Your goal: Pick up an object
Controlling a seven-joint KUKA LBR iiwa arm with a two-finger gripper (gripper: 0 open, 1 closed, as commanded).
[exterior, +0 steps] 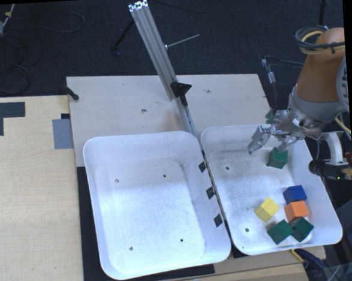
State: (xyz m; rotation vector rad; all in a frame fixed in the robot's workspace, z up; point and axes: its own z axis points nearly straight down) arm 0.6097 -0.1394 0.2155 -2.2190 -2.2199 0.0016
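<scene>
The hand (271, 137) hangs over the upper part of the right bin (237, 156), its metal fingers (257, 140) spread apart and released, with nothing between them. Just below it and slightly toward the arm's side, a green block (277, 158) lies on the bin floor, apart from the fingertips; whether any part of the hand touches it cannot be told. Farther down from the hand, near the bin's lower corner, a cluster of blocks sits close together: a yellow block (267, 209), a blue block (294, 193), an orange block (297, 209) just beneath the blue one, and two dark green blocks (280, 231) side by side at the bottom. Across the dividing rim from the hand lies the left bin (106, 172). Both bins rest on the pale wooden surface (29, 195).
</scene>
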